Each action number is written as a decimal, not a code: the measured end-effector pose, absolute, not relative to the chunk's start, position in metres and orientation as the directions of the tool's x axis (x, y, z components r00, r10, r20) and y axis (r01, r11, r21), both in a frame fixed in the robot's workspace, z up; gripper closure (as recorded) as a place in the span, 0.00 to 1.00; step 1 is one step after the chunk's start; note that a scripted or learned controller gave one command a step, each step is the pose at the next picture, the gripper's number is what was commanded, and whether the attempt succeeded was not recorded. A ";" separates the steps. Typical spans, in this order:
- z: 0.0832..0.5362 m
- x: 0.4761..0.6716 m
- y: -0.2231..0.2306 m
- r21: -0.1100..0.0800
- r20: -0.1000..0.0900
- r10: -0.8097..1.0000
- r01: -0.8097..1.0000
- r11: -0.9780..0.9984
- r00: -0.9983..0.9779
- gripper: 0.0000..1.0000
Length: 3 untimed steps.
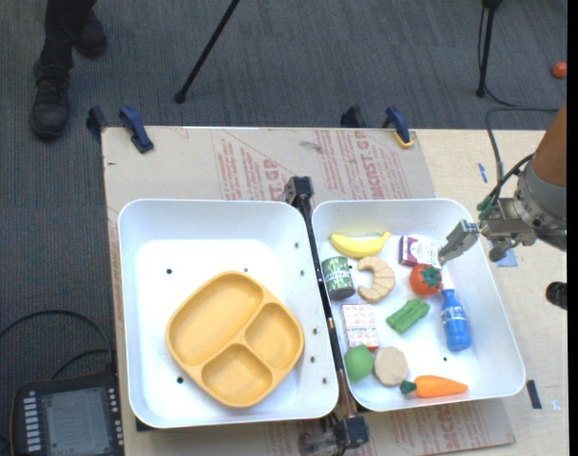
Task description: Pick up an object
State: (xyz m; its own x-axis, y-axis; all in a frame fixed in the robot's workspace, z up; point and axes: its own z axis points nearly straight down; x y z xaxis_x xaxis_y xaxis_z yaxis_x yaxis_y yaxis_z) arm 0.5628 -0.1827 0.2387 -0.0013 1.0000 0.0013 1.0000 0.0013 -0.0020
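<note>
Two white bins [132, 255]; one yellow tray [235, 338]; ten toy foods, among them one banana [359, 244], one carrot [436, 386], one blue bottle [453, 319].

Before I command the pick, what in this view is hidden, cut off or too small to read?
- Gripper: finger gap too small to judge, camera view.
- Arm: cut off by the right edge.
- Purple packet: right side covered by the gripper.
- Can and small carton: labels too small to read.

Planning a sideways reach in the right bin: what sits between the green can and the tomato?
In the camera view, the croissant lies between the green can and the tomato.
</note>
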 end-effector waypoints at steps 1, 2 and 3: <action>0.102 0.590 -0.161 0.007 0.001 1.000 1.000 0.001 -0.001 0.00; 0.112 0.590 -0.162 0.006 -0.001 1.000 1.000 -0.001 0.001 1.00; 0.164 0.645 -0.089 0.001 0.002 1.000 1.000 0.005 -0.005 1.00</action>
State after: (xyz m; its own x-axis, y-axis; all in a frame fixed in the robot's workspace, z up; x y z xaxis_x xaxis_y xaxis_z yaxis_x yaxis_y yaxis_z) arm 0.6447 -0.0892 0.1644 -0.0048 1.0000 0.0016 1.0000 0.0048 0.0006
